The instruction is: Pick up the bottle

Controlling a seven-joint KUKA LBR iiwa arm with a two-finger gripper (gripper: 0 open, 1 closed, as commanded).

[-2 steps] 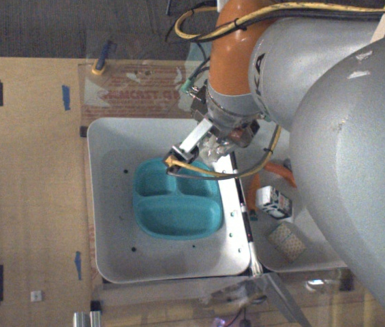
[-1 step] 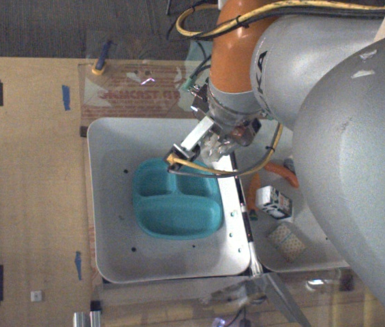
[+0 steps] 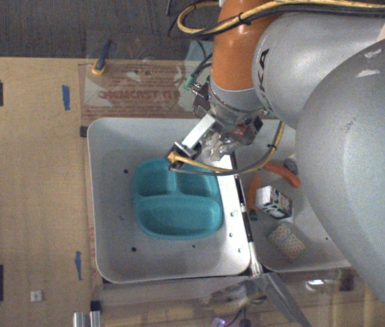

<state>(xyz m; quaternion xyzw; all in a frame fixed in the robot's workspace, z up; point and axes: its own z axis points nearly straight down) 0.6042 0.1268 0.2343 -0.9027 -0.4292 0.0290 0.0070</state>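
Over the rim shared by the left bin (image 3: 110, 182) and the right bin (image 3: 311, 254), toward the far side: the gripper (image 3: 219, 145). Open or closed — cannot tell from this angle. Poised just past the far right corner of a teal tray (image 3: 175, 206), itself flat in the middle of the left bin.

Orange and curved, in the far left part of the right bin: what looks like the bottle (image 3: 284, 174) — partly hidden by the robot, so not certain. Just right of the gripper and a little nearer, apart from it.

Nearer still, a small white box (image 3: 274, 201), then a tan sponge (image 3: 287, 240). Both in the right bin, close together but not touching.
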